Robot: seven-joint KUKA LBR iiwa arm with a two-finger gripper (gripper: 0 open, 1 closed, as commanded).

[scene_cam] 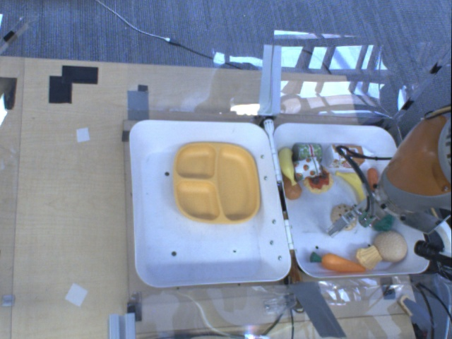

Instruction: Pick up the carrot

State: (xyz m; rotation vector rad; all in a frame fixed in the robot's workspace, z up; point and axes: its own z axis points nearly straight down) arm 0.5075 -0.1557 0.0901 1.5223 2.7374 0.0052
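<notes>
The carrot (340, 263), orange with a green stub at its left end, lies flat near the front edge of the right bin (305, 240). My gripper (344, 222) hangs over the middle of that bin, behind the carrot and about a hand's width from it. Its metal fingers (333, 227) look spread, with nothing between them; a small brown cookie-like piece (340, 210) lies just beside them. The grey arm with its orange band (422, 162) comes in from the right and hides the bin's right side.
Around the carrot are a yellow cheese wedge (366, 257), a beige round item (390, 246) and a green piece (385, 223). Two bananas (285, 164) (353, 183), a printed can (308, 155) and a red item (318, 183) lie farther back. A yellow divided plate (215, 182) rests in the left bin (152, 253).
</notes>
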